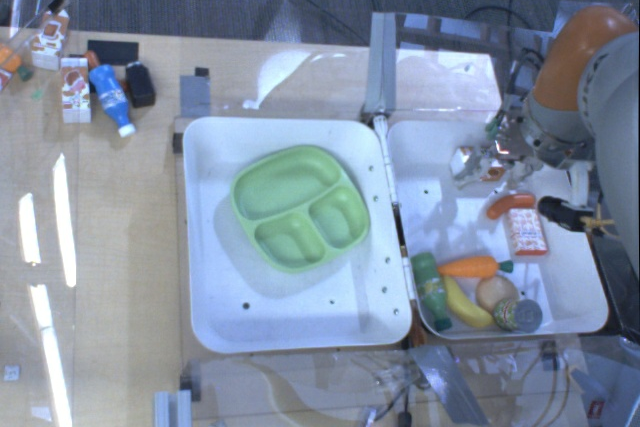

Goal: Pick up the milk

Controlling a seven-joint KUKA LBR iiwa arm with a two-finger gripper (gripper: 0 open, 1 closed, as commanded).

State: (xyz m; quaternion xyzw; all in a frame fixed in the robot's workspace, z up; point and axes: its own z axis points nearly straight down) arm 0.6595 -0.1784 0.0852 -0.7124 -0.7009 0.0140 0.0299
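Observation:
The milk (pixel 525 233) is a small red and white carton lying flat in the right bin (pixel 430 150), near its right wall. A red sausage (pixel 510 205) lies just above it. My gripper (pixel 480 163) hangs over the upper middle of the right bin, up and to the left of the carton and apart from it. The grey arm with its orange band (pixel 580 55) comes in from the right above it.
At the right bin's front lie a carrot (pixel 470 266), a green bottle (pixel 432 280), a banana (pixel 466 304), a round brown item (pixel 495 292) and a can (pixel 518 315). The left bin (pixel 210 315) holds a green divided plate (pixel 298 207). Small cartons (pixel 75 88) and a blue bottle (pixel 112 100) sit on the bench at far left.

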